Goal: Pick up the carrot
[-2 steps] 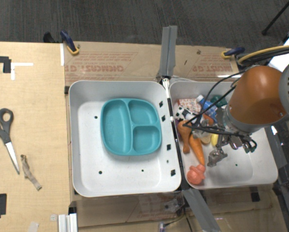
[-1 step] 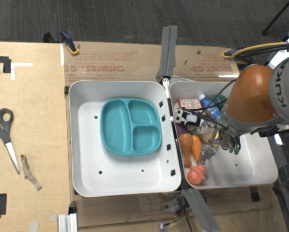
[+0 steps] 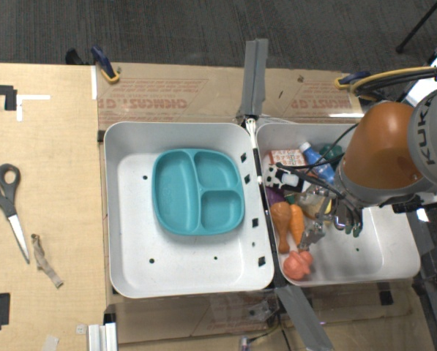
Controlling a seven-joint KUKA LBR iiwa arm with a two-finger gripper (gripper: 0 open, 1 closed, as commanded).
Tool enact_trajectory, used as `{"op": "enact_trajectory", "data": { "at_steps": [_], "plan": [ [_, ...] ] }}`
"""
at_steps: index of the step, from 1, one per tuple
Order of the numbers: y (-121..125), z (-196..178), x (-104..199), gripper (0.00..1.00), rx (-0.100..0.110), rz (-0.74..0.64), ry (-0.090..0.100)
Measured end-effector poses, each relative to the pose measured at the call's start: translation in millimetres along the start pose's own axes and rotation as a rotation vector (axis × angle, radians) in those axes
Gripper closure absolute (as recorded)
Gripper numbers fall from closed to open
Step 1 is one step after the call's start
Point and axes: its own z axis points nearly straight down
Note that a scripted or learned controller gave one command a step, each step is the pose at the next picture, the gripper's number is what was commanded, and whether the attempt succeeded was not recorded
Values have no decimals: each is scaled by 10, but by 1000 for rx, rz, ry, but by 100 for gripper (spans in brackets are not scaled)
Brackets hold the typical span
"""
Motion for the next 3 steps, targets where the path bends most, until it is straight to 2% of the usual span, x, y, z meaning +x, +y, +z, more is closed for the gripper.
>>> {"op": "enact_trajectory", "data": {
  "at_steps": [2,3],
  "plan": [
    [77,4,-288,0,2,-66,1],
    [86,-98,-307,100,1,-68,-4]
  ]
}}
